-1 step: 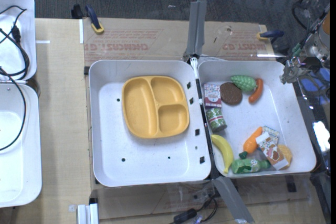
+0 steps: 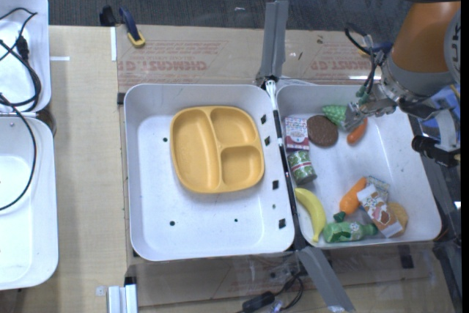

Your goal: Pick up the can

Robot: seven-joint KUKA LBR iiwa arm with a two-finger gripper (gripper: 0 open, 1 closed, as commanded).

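Note:
The can (image 2: 302, 166) is small, with a green and red label. It sits in the right bin (image 2: 414, 157) near the left wall, just below a red and white box (image 2: 297, 132). My gripper (image 2: 364, 108) hangs at the bin's far side, over a green item (image 2: 335, 113) and a small orange piece (image 2: 357, 131). It is well to the right of the can and farther back, and not touching it. The grey arm with its orange band (image 2: 423, 29) comes in from the upper right.
Also in the right bin are a brown round cookie (image 2: 322, 130), a banana (image 2: 311, 210), a carrot (image 2: 352, 196), a small carton (image 2: 375, 205) and a green bottle (image 2: 348, 232). The left bin (image 2: 146, 216) holds a yellow divided plate (image 2: 217, 148).

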